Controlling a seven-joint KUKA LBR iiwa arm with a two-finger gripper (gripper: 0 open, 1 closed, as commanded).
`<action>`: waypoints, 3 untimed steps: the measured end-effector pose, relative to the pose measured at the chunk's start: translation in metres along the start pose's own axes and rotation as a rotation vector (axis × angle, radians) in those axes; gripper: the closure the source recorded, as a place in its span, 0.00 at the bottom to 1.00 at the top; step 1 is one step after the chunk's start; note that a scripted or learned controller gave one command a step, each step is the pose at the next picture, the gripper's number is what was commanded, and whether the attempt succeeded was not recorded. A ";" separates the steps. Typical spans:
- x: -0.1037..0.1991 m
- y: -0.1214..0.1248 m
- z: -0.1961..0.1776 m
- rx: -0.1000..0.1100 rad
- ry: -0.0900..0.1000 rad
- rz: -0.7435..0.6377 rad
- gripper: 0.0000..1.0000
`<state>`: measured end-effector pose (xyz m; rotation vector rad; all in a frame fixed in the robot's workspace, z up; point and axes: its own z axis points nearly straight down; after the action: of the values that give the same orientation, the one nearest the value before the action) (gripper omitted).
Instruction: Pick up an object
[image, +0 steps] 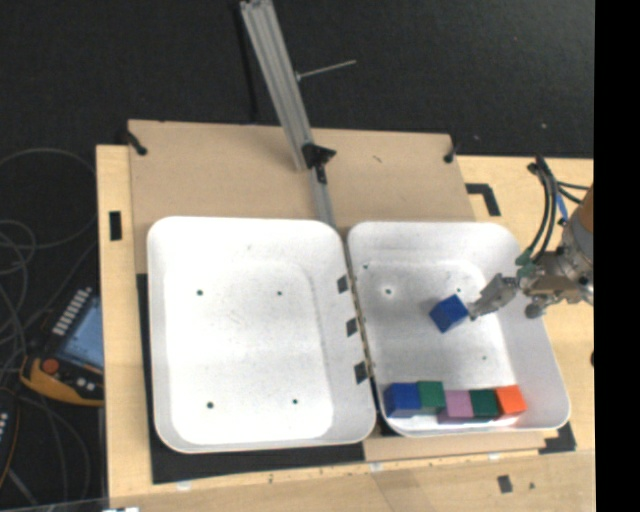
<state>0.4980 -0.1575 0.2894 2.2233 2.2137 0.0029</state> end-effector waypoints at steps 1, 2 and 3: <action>-0.003 0.081 0.163 -0.016 -0.007 -0.004 0.00; -0.005 0.082 0.153 -0.019 -0.009 -0.001 1.00; -0.004 0.082 0.154 -0.018 -0.008 0.000 0.00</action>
<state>0.5808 -0.1625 0.1356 2.2105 2.2001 0.0141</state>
